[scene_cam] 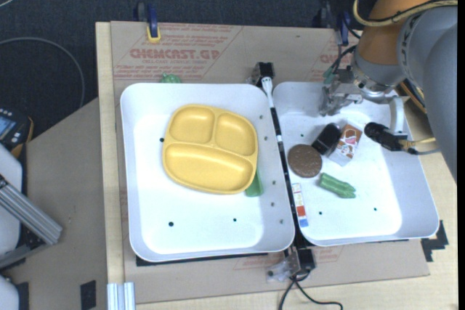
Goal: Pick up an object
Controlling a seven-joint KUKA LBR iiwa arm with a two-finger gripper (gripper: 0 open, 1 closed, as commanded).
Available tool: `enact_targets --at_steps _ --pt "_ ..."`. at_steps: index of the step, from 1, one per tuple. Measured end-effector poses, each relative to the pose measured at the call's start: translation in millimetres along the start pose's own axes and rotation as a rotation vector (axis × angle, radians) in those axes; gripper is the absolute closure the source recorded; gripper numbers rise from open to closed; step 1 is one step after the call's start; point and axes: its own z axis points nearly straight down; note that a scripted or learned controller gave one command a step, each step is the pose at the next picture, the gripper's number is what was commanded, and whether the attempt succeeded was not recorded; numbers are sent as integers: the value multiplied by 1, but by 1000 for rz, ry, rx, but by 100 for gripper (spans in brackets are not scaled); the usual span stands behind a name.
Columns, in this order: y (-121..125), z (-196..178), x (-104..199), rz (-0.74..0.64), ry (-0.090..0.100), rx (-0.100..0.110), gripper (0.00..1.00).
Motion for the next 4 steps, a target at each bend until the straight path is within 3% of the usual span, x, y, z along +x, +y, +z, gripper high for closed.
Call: enact_targets --at_steps 1,2,3,4 --pt "-23 -127 137 -12 5 -9 100" --pt "-19 -83 156 -1 2 8 100" --pt "-18 -97 154 0 1 3 100" --pt "-62 -158 95 8 -1 1 100"
